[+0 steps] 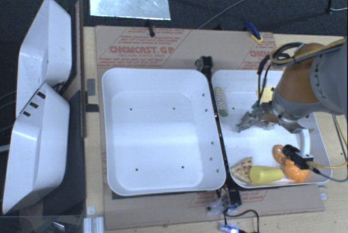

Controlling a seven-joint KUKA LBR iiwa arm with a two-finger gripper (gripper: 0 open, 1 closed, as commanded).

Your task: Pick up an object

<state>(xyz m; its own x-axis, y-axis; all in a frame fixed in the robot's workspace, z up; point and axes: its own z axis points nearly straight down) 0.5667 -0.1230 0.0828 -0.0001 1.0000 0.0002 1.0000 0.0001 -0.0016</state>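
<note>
Arm low in the right bin, nothing held

Camera view: the gripper [246,122] hangs over bare floor of the right bin [234,90], whether parted or closed I cannot tell; the yellow object [265,174] lies toward the near wall, long axis across the bin, beside a tan piece [241,168] and orange item [293,169]; room between.

Red "CHEMCAST" lettering is printed on the brown protective sheet [163,44] covering the desk, above the left bin; trailing characters are too blurred to be read. Partial red print is seen near the sheet's right top corner, illegible. No other text is readable.
</note>
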